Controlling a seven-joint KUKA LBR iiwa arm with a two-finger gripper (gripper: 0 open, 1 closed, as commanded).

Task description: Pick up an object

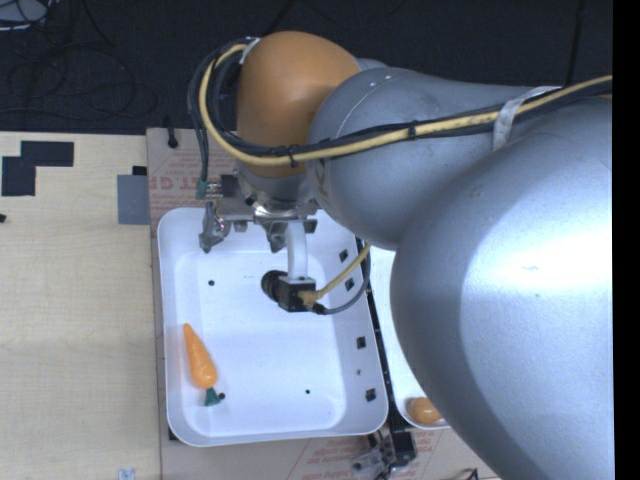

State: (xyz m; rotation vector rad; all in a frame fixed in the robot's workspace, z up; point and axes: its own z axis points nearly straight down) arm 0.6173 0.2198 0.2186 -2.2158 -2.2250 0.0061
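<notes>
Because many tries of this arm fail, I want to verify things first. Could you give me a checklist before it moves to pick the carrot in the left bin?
1. Target visible: the carrot lies flat in the left bin, toward its lower-left corner in the view. Ok.
2. Carrot free: nothing touches or covers it. Ok.
3. Room at the wall: the carrot lies close to the bin's left wall. Cannot tell.
4. End effector above the carrot: it hangs over the bin's upper part, apart from it. Not ok.
5. End effector free of load: cannot tell.
</notes>
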